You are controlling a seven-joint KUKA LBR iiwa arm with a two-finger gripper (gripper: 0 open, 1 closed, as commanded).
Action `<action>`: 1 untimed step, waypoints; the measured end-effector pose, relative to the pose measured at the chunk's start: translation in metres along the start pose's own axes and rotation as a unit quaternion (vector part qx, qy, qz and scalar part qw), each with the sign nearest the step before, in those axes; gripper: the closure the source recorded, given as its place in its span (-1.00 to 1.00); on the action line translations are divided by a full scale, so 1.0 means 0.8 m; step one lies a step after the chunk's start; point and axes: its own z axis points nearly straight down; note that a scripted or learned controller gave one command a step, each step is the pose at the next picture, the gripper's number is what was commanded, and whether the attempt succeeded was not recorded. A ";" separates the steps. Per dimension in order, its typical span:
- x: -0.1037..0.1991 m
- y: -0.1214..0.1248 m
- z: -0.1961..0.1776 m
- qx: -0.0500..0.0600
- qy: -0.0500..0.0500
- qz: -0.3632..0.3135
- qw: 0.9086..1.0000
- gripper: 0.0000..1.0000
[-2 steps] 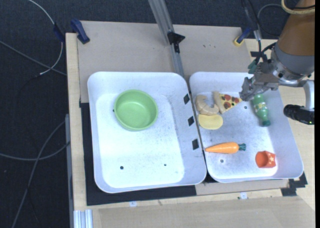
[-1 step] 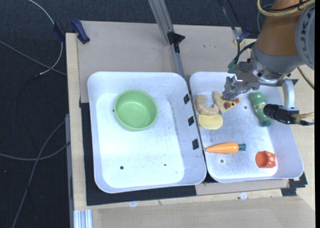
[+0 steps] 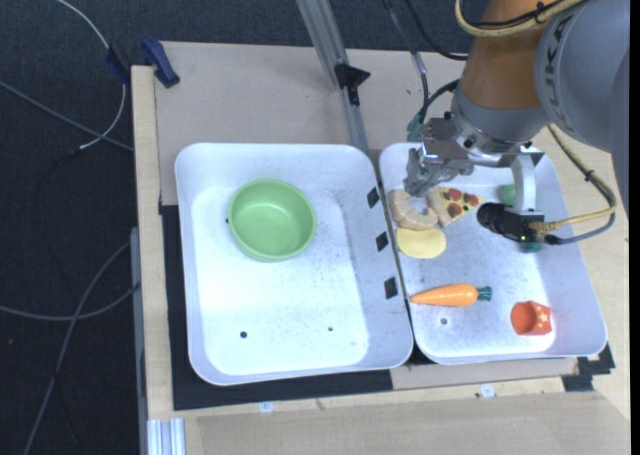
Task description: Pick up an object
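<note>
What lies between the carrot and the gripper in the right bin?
In the camera view, a pale yellow round piece lies between the carrot and the gripper, beside a pizza slice.

**Arm low over the right bin's toys**

The gripper hangs at the right bin's eleven o'clock corner, just above a pizza slice and pale toy food. A carrot lies at six o'clock, an orange cup at five. The left bin holds a green bowl at ten o'clock.
</note>
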 end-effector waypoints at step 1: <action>0.055 0.022 0.000 -0.004 -0.001 0.000 1.000 1.00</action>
